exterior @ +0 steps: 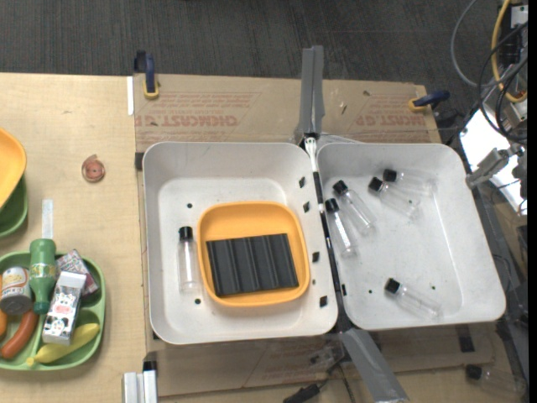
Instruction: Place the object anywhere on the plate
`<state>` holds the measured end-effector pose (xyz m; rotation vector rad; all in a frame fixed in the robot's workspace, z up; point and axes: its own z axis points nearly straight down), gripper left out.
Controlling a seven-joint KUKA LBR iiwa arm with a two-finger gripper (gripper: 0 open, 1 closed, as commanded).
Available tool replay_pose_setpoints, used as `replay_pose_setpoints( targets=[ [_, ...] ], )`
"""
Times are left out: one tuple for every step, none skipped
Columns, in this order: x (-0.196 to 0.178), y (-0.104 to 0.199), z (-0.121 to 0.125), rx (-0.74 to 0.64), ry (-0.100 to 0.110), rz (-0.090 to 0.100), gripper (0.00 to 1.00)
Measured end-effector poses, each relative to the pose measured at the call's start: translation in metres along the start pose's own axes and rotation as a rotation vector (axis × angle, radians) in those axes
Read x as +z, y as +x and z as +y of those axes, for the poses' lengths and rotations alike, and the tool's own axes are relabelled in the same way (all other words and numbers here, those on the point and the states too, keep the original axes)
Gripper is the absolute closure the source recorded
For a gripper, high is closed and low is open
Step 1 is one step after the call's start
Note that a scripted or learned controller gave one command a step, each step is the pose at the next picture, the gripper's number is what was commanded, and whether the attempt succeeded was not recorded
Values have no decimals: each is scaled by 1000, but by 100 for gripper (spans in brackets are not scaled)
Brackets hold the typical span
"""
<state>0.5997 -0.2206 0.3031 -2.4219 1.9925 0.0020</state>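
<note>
Left bin [159, 225] holds the plate [252, 217] with one vial [186, 259] left of it; right bin [470, 250] holds four vials [352, 208]

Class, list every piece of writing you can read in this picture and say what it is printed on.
"CHEMCAST GP", red, upside down, repeated along the cardboard sheet behind the bins; the right-hand print is fainter.
Labels on the can, bottle and cartons in the green tray: too small to read.

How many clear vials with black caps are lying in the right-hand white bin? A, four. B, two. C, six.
A: the right bin holds four capped vials: two side by side near its left wall, one toward the back, one near the front.
</note>
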Motion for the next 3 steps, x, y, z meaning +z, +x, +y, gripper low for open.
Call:
replay_pose_setpoints(
  targets=[
    [-45, -12, 3, -322, -1, -1, 0],
    [-67, -49, 103, -478, -4, -3, 0],
    [20, -36, 102, -686, -4, -2, 0]
  ],
)
